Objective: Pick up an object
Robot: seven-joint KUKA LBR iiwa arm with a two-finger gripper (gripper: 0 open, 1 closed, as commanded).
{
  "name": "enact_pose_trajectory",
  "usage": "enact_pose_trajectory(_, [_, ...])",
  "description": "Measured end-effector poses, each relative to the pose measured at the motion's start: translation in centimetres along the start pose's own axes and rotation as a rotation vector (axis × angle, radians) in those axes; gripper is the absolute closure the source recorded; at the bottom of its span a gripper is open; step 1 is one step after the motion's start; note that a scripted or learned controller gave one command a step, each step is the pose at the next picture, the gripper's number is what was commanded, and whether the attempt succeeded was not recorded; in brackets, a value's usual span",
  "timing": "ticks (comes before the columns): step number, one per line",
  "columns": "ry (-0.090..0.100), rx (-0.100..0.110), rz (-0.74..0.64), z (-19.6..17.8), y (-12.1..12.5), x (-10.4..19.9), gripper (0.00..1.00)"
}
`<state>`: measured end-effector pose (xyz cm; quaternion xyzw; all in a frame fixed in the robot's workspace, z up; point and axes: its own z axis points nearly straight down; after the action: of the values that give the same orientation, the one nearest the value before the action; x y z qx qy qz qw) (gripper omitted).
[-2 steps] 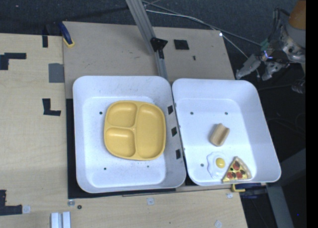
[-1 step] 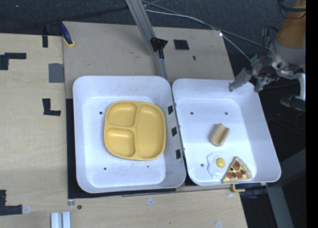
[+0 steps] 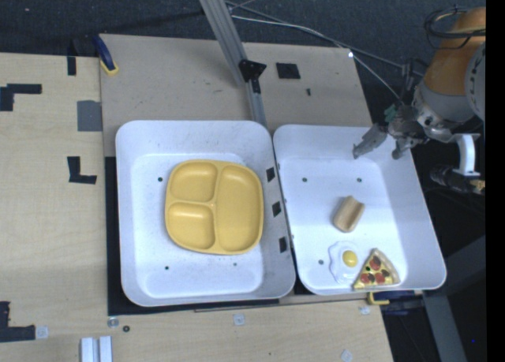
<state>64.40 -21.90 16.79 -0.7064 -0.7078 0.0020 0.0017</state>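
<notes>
A: What lies in the right bin [image 3: 410, 218]?

B: Three small things. A tan bread roll [image 3: 348, 214], short and rounded like a stubby cylinder, sits near the middle of the bin floor. Its long axis runs from near-left to far-right, tilted a little off the bin's walls. Nearer, at the near edge, lie a fried egg [image 3: 345, 260], white with a yellow yolk, and just to its right a pizza slice [image 3: 375, 270], yellow with red spots, its tip pointing far and its crust at the near side.

A: And the left bin [image 3: 142, 195]?

B: It holds a yellow divided plate [image 3: 214, 207] with three compartments, lying flat in the centre.

A: Where is the gripper [image 3: 384, 143]?

B: Over the far right corner of the right bin, well apart from the roll. Its two fingers are spread wide, with nothing between them. The orange band [image 3: 451, 69] shows above it at the right.
</notes>
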Motion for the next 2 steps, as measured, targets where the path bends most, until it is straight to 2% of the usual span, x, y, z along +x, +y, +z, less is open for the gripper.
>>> enact_pose_trajectory(1, [0.000, 0.000, 0.000, 4.5, -0.5, -0.2, 0.00])
enact_pose_trajectory(2, [-0.002, -0.004, -0.001, 3.2, -0.4, -0.2, 1.00])
